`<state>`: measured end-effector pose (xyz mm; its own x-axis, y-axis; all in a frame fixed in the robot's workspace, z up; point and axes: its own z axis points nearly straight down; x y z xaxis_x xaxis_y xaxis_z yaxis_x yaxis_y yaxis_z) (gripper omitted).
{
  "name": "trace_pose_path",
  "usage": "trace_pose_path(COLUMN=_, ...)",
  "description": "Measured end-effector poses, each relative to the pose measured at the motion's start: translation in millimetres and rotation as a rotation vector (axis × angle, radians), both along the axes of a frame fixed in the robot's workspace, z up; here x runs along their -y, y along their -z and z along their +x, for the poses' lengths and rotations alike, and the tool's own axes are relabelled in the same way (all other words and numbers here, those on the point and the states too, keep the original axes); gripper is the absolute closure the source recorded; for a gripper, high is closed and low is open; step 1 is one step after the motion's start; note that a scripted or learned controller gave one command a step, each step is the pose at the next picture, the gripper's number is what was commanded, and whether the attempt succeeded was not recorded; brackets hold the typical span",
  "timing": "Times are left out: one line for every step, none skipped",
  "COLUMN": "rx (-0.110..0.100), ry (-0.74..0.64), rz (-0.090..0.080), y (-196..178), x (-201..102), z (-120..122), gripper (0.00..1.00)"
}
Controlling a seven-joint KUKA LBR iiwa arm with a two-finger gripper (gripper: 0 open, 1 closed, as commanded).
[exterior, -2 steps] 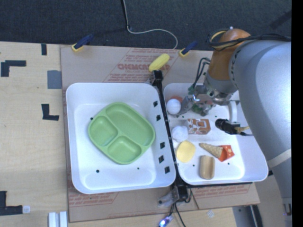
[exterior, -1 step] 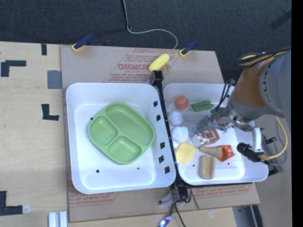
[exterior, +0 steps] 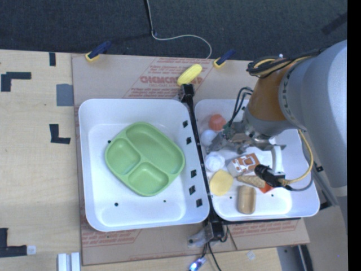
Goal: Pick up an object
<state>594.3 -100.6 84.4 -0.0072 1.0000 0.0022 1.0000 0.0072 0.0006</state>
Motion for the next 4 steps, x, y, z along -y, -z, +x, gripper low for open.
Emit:
trace_pose_path(rx=-0.002, ry=0.008, rz=-0.002, y=-1, x=1, z=-73, gripper=0.0)
trace_pose_path(rx=0.005, ry=0.0, rz=0.001, y=-104, x=-81, z=-110, gripper=0.0)
trace_pose_path(rx=0.016, ry=0.002, rz=0.0, y=-271, x=-107, z=-108, gripper=0.0)
trace_pose_path(rx=-0.003, ry=0.004, rz=-0.004, y=-272, x=-106, z=-111, gripper=1.0)
